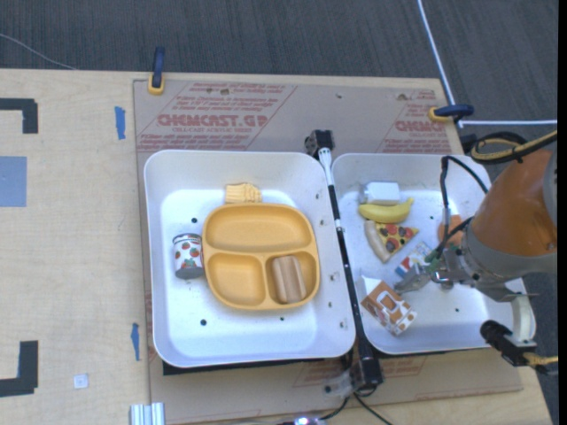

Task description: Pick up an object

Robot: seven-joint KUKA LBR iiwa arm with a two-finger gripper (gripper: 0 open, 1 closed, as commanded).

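End effector (415, 277) is hovering low in the right bin (461, 330), grip state not discernible, sitting between the pizza slice (390, 238) and the waffle-print packet (388, 305), so it is risking clipping either one or closing on nothing between them.

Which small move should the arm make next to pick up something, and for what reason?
Probably a short move down and toward the left bin, onto the orange-and-white packet. The gripper sits low in the right bin, just up and right of that packet. The pizza slice and banana lie farther up the bin, so the packet looks like the nearest target.
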